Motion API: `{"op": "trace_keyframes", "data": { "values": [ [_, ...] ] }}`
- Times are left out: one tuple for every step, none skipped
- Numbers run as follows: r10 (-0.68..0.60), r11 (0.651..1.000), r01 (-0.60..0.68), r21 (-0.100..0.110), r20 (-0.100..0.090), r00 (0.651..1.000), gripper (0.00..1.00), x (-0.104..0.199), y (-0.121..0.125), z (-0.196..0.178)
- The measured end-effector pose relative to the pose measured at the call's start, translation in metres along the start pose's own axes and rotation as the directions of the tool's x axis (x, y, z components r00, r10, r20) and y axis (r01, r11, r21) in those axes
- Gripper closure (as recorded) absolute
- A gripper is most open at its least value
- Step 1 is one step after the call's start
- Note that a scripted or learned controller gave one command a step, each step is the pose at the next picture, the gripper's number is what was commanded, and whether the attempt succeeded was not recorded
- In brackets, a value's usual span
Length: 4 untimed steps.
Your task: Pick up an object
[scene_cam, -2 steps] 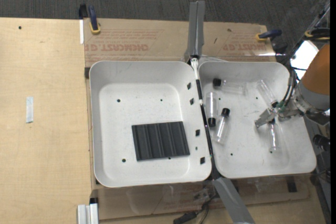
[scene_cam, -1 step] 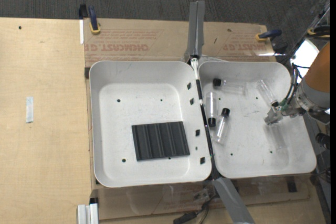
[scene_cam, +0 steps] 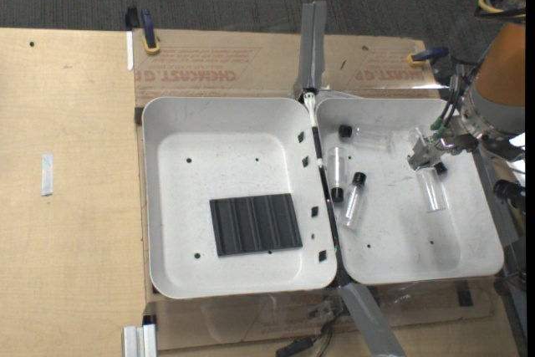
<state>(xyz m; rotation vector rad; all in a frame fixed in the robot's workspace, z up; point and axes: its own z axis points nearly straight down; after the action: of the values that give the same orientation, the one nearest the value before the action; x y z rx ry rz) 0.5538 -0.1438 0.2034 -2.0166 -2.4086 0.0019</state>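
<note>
While the left bin (scene_cam: pixel 167 130) carries a dark ribbed block (scene_cam: pixel 255 224), the right bin (scene_cam: pixel 468 259) holds several clear vials with black caps, and the arm (scene_cam: pixel 501 79) reaches into its upper right part. The step in hand looks like the approach: the gripper (scene_cam: pixel 426 155) sits low over a clear vial (scene_cam: pixel 432 188) lying just beneath it. Next it likely needs to centre on that vial and close. Whether the jaws are spread or pressed together I cannot tell; no vial is seen between them.

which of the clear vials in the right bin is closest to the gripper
The vial lying just below the gripper, at the bin's right side. The other vials lie farther left, near the divider.
</note>
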Motion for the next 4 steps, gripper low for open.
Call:
{"op": "trace_keyframes", "data": {
  "values": [
    [0.0, 1.0, 0.0, 0.0, 0.0, 1.0, 0.0, 0.0, 0.0, 0.0],
    [-0.001, 1.0, 0.001, 0.001, 0.0, 1.0, 0.0, -0.041, 0.029, 0.097],
    [-0.076, 0.997, 0.076, 0.001, -0.001, 0.997, 0.0, 0.035, -0.012, 0.056],
    [-0.093, 0.996, 0.093, 0.0, 0.0, 0.996, 0.0, -0.007, 0.027, 0.112]
  ]
}}
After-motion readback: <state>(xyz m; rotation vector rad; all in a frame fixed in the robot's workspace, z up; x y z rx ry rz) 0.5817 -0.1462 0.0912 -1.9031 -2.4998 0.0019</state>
